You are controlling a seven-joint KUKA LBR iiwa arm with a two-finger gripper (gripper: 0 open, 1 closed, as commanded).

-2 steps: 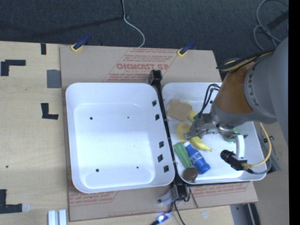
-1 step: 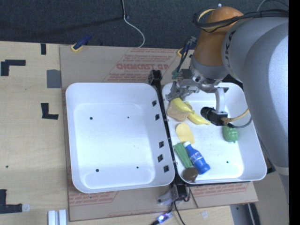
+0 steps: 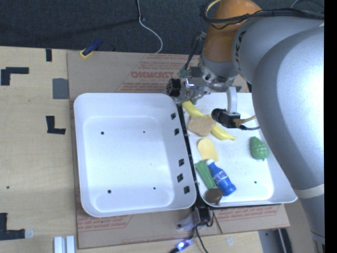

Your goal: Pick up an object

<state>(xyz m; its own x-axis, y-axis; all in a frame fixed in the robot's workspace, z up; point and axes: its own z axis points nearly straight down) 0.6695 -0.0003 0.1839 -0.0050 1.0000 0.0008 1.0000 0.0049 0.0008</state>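
Printed lettering on the cardboard

Red print runs along the cardboard sheet (image 3: 152, 70) under the bins, above the left bin (image 3: 84, 109); it lies reversed or upside down and too blurred to read; no other text is legible.

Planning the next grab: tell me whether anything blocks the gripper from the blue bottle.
The gripper sits at the right bin's far end; the blue bottle lies at the near end. The tan block and yellow pieces lie between them along the bin floor. From above, nothing covers the bottle.
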